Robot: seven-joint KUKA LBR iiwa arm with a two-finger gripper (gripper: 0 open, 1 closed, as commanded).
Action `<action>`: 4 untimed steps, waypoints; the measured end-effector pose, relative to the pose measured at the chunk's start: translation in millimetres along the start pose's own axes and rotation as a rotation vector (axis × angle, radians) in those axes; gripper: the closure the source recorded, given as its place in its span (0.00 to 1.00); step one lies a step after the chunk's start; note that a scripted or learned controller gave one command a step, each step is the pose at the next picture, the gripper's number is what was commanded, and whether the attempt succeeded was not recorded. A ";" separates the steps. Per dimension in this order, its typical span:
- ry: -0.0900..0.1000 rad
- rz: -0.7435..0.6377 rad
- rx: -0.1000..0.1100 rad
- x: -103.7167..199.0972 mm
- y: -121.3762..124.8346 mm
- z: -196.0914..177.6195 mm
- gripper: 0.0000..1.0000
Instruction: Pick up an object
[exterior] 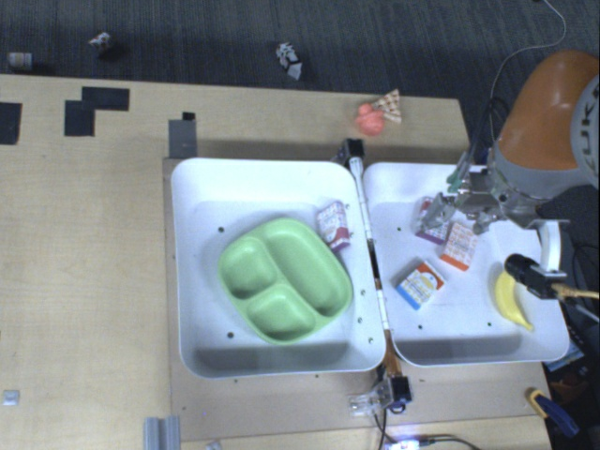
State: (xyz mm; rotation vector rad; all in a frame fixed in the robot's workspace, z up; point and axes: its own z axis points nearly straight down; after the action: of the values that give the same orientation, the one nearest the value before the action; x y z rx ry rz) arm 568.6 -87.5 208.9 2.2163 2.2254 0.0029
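Nearest, at the front of the right bin [469, 350]: a yellow banana [512, 302], flat by the right wall, curved, long way running front to back. Just left of it, a small blue and orange box [419, 284], flat on the bin floor, turned a bit sideways.

Over in the left bin [192, 251], a green plate [284, 277] with three parts, filling most of the room. Beside it, a small red and white packet [333, 225], pushed up near the wall between the bins.

Further back in the right bin, an orange and white packet [459, 247]. Flat, long way running front to back, tipped a little, far end just under the claw. Touching its left side, a crumpled purple packet [431, 225], pointing way hard to tell.

Right above these two, the claw [457, 212], hanging low. Cannot tell if apart, together, or clamped on anything. Likely going for one of these two packets. Probably put here for an easy grab: loose packets, away from the walls.

Farthest back, on the bench [94, 251] past the bins, a small pink thing [371, 119].
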 end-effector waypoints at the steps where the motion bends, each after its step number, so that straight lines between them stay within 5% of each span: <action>1: -0.003 0.001 -0.012 1.6 39.6 110.4 0.00; 2: -0.006 0.001 -0.018 1.0 41.1 98.8 1.00; 3: -0.006 0.001 -0.017 1.0 41.0 99.0 0.00; 4: -0.005 0.000 -0.021 2.0 42.4 88.0 1.00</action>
State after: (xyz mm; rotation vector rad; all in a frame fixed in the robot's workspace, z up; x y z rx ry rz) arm 611.1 -85.2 121.0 2.2027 2.2123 0.0205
